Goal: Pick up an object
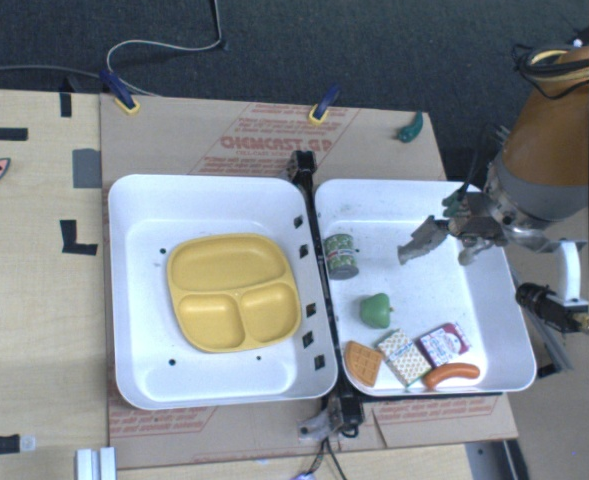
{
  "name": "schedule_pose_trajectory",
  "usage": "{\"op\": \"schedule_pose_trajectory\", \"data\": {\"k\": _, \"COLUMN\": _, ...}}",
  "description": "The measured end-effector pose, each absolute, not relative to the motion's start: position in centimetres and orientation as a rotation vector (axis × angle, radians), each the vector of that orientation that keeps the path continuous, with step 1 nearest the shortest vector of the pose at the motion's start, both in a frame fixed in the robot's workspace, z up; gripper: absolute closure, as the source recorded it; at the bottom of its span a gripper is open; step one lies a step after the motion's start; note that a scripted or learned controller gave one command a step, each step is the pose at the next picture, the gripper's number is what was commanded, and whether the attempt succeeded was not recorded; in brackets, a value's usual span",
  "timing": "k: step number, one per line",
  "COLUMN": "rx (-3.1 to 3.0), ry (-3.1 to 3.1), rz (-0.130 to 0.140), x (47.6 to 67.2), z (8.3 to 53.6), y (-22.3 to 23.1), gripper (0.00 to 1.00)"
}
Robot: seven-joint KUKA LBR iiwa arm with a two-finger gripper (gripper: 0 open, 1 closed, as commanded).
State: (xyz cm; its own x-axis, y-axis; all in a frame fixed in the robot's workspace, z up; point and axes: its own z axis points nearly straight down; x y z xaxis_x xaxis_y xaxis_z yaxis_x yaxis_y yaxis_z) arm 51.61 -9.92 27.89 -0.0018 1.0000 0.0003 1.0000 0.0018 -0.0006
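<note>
Green pepper (375,310): lies in right bin (494,363), just below small can (341,255).
Handling: probably light, smooth, rounded; best taken across its middle.
End effector (442,240): fingers spread wide, holding nothing, above pepper's right.

The two shallow plastic bins, the left bin (134,368) and the right bin (494,298), are plain white. In the left one lies a pale yellow three-compartment plate (234,290). In the right one, the small can (340,255) wears a green and white patterned label, the rounded pepper-like toy (376,310) is solid green, the waffle-shaped piece (363,362) is orange-tan with a grid pattern, the square cracker-like piece (404,356) is cream with speckles, the small packet (442,343) is dark red and white, and the sausage-shaped toy (452,373) is orange-red. The cardboard sheet (254,138) is brown with red print. The arm (549,138) is grey with an orange band; its gripper (444,240) is grey metal.
</note>
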Motion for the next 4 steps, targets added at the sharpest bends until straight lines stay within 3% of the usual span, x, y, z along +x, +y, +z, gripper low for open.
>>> {"op": "schedule_pose_trajectory", "data": {"k": 1, "rx": -2.219, "ry": -2.220, "rz": 0.002, "x": 50.3, "z": 16.8, "y": -11.8, "gripper": 0.00}}
{"op": "schedule_pose_trajectory", "data": {"k": 2, "rx": -2.221, "ry": -2.223, "rz": -0.002, "x": 54.4, "z": 8.6, "y": -10.3, "gripper": 0.00}}
{"op": "schedule_pose_trajectory", "data": {"k": 3, "rx": -2.225, "ry": -2.225, "rz": -0.002, "x": 54.4, "z": 9.6, "y": -10.5, "gripper": 1.00}}
{"op": "schedule_pose_trajectory", "data": {"k": 4, "rx": -2.225, "ry": -2.225, "rz": -0.001, "x": 54.4, "z": 9.6, "y": -10.4, "gripper": 0.00}}
